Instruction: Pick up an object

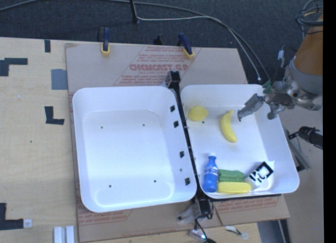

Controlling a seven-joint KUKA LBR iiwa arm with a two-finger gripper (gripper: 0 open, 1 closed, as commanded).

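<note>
My gripper [260, 108] hangs over the right bin's far right side, open, with nothing between its fingers. One fingertip [245, 112] points down-left toward a yellow banana [227, 126], which lies just left of it on the bin floor. A yellow lemon [197, 113] rests near the bin's left wall. Along the near edge stand a blue bottle [210, 173], a green object [231, 175], a yellow corn-like piece [233, 187] and a black-and-white block [261, 173].
The right bin [278, 137] sits beside the left bin [126, 147] on a cardboard sheet. Black clips join their shared wall. Cables run across the dark floor behind, and two clamps hold the cardboard's far edge.
</note>
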